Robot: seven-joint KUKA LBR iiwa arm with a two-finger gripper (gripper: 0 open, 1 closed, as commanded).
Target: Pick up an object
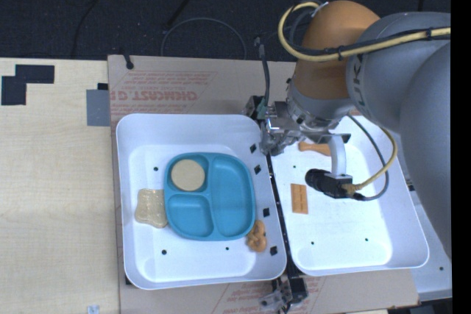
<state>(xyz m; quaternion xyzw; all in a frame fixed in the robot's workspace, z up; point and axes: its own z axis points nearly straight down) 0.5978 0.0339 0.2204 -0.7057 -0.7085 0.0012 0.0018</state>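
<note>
Over the right bin [383, 246], near its upper left corner, the gripper [283, 130] hangs under the orange wrist band; whether its fingers are open or closed cannot be told. Just right of the fingers lies an orange piece [316, 148], partly covered by the arm. Below them, on the bin floor, sits an orange rectangular block [299, 198], apart from the fingers. Left of the fingers, across the divide, the left bin [140, 136] carries a blue compartment tray [221, 206] holding a tan round disc [187, 174]. A pale sponge-like piece [151, 208] touches the tray's left edge; a brown lump [257, 236] sits at its lower right corner.
</note>
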